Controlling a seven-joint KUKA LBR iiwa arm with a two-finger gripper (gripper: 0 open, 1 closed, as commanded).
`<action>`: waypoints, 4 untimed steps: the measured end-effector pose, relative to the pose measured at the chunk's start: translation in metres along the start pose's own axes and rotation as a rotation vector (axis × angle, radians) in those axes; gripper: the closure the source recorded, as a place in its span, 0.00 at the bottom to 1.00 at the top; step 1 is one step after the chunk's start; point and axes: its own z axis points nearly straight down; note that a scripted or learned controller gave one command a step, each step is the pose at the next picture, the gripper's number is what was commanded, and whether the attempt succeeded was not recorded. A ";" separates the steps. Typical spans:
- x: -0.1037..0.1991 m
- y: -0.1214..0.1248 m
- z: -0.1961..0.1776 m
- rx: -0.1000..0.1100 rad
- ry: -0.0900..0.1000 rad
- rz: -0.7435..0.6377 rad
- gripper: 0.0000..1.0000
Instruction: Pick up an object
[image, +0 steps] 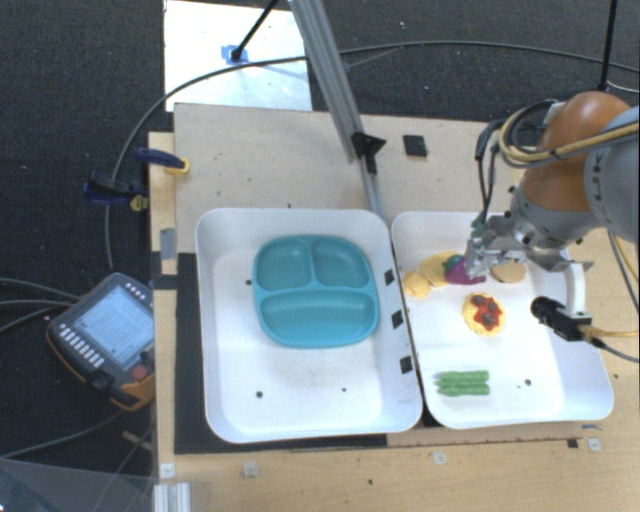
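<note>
gripper: the gripper (478, 262) is down low in the right bin (585, 400), sitting right at the clump of food toys near the bin's back-left corner

fingers: honestly can't tell if they're spread or closed, too small and too much stuff packed around the tips

closest thing: a purple piece (457, 269) is touching or almost touching the tips, with a pale yellow piece (436, 266) right behind it on the left

also nearby: small yellow round piece (417, 286) just left of those, a tan cookie-ish piece (508, 271) just right of the gripper

further out: pizza-looking toy (484, 313) sits apart toward the front, green beans (462, 382) well apart near the front edge

other bin: left bin (225, 400) has a teal divided plate (315, 290), nothing on it as far as I can see

progress: I'd call it mid-attempt. Nothing looks lifted; every piece seems to be lying on the bin floor. What's left is basically the whole thing: get a real pinch on one piece (purple seems the likely target) and raise it clear.
</note>
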 end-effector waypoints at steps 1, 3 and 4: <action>0.005 0.003 -0.063 -0.002 0.000 -0.001 1.00; 0.057 -0.007 -0.104 0.002 0.002 -0.006 1.00; 0.100 -0.015 -0.102 0.003 0.001 -0.004 1.00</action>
